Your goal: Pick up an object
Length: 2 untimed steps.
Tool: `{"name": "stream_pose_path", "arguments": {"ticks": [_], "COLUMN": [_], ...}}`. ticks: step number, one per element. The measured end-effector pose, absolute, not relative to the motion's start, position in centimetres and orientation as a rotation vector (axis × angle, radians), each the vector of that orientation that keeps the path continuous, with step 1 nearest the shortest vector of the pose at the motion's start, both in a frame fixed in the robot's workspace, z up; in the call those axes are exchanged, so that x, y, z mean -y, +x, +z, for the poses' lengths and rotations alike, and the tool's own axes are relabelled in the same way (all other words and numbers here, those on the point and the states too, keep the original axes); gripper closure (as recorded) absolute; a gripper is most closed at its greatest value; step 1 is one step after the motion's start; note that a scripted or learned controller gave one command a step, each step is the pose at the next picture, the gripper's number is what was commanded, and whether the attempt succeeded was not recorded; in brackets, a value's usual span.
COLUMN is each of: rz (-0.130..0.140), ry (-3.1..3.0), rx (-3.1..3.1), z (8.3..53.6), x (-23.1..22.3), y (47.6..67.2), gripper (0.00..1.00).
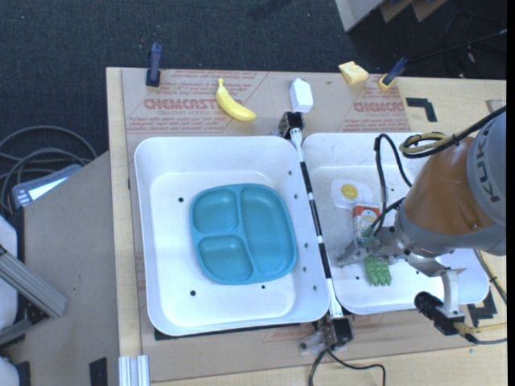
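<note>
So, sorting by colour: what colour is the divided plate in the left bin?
Teal blue plate, clearest in the camera view.

The bench [121,215] carried red printed lettering along its far edge, behind the two bins. The left print [181,104] read "CHEMCAST" in large outlined capitals, with a line of smaller red text above it and another below it (both too small to read). The right print [378,105] showed the same kind of lettering, but it could not be read fully. On the grey arm [483,175], dark letters appeared to read "KU".
</note>
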<state>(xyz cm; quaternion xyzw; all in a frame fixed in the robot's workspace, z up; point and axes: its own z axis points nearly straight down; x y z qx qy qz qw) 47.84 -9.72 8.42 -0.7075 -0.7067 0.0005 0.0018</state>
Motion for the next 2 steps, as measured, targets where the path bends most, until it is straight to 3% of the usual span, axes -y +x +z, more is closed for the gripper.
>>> {"name": "stream_pose_path", "arguments": {"ticks": [1, 2], "rz": [0.0, -0.003], "ry": [-2.222, -2.22], "rx": [2.218, 2.224], "z": [9.4, 18.7], "x": [9.7, 4.8], "y": [47.9, 54.5], "gripper": [1.0, 1.0]}}
